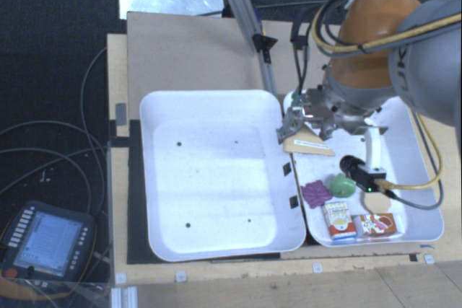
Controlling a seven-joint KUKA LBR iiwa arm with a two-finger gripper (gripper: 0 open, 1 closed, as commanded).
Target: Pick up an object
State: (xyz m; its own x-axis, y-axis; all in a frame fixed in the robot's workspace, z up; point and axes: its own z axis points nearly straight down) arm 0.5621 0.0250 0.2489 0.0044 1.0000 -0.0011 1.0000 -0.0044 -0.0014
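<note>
My gripper point(292, 125) hangs low over the far left corner of the right bin point(426, 227), close to the wall shared with the left bin point(216, 162). Just beneath and in front of it is a tan wedge-shaped block point(310, 144), touching or nearly touching the gripper. I cannot tell whether the block is gripped. Nearer the front of the right bin lie a purple piece point(316, 192), a green piece point(343, 186), a round tan piece point(376, 203) and two small red-and-white boxes point(338, 220) point(378, 226).
The arm's orange and grey wrist point(375, 32) covers the back of the right bin. A slanted metal pole point(242, 3) rises behind the bins. A teach pendant point(43, 238) lies on the floor at the lower left.
</note>
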